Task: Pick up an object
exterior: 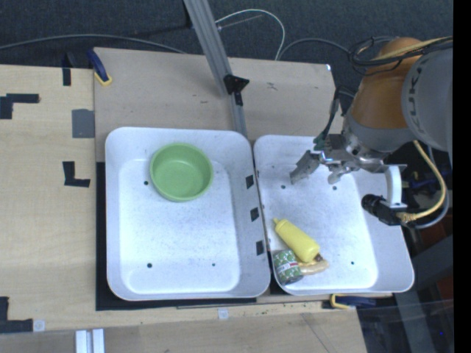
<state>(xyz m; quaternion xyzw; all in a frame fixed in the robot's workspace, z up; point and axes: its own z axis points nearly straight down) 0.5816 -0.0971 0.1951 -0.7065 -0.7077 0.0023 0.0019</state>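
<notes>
Bins sit side by side on the tabletop (44, 197), both shallow and white. The left bin (125, 271) carries a green bowl (181, 171), upright, at about eleven o'clock of its floor, near the upper rim and well apart from the other walls. The right bin (383, 263) carries a yellow bottle-shaped object (296, 239) lying tilted at about seven o'clock of its floor, its narrow end toward the upper left. Just below it, touching or nearly touching, lies a small green patterned object (287, 267) against the bin's lower left corner, with a tan piece (315, 268) jutting to the right of it; what these two are I cannot tell. The arm (401, 87) comes in from three o'clock, its orange band bulging above the grey wrist, and bends down over the upper part of the right bin. The tool (315, 166) hangs at about eleven o'clock of that bin, pointing toward the left, with its two fingers spread apart and nothing between them. It stands well apart from the yellow object, which lies toward six o'clock from it.
</notes>
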